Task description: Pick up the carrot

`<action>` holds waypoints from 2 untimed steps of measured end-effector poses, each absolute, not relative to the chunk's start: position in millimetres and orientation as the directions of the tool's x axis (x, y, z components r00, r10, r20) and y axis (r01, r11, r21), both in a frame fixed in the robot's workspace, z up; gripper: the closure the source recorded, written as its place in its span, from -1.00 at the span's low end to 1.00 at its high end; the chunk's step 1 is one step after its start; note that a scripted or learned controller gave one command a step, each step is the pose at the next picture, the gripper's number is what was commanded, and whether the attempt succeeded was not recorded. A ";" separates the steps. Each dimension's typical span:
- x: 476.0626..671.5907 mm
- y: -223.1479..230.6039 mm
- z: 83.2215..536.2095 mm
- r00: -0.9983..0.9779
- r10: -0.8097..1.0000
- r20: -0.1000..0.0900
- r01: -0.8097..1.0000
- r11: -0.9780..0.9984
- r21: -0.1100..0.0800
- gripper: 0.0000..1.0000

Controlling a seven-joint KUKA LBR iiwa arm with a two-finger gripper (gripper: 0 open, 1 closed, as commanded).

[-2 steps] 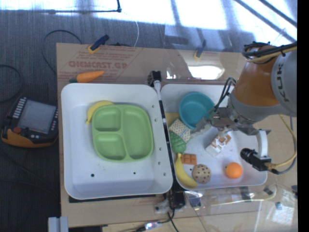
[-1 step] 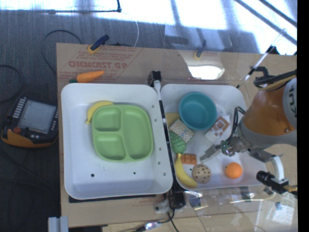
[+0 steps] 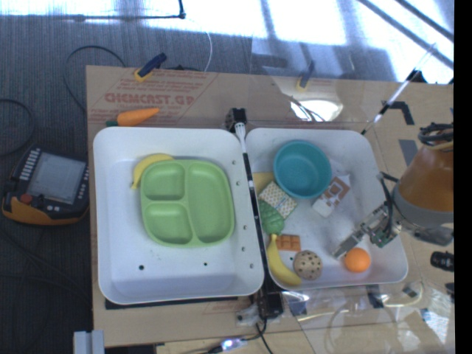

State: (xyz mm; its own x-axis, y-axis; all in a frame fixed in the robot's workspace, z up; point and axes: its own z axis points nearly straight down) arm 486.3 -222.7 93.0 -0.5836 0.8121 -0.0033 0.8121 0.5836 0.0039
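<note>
the bench (image 3: 96,316) bore two white bins (image 3: 118,271); the gripper (image 3: 352,243) hung low in the right bin's near-right corner, whether wide or narrow i cannot tell; the carrot (image 3: 137,115) lay outside, beyond the left bin's far-left corner, well apart, long axis along that far edge.

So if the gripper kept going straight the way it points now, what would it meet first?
The gripper in the right bin points toward the lower left of the view. The first thing in that line looks like the speckled tan ball, though depth is unclear from above. The orange ball sits just beside it, off that line.
</note>
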 end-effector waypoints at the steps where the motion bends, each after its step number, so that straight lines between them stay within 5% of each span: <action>1: 489.5 -225.6 92.0 -0.844 0.536 -0.019 0.536 0.844 0.003 -1.00; 2: 492.2 -224.9 103.5 -0.842 0.538 -0.026 0.538 0.843 0.007 1.00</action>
State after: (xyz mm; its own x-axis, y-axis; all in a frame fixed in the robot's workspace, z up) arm 492.2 -224.9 103.5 -0.8422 0.5385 -0.0264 0.5385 0.8426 0.0073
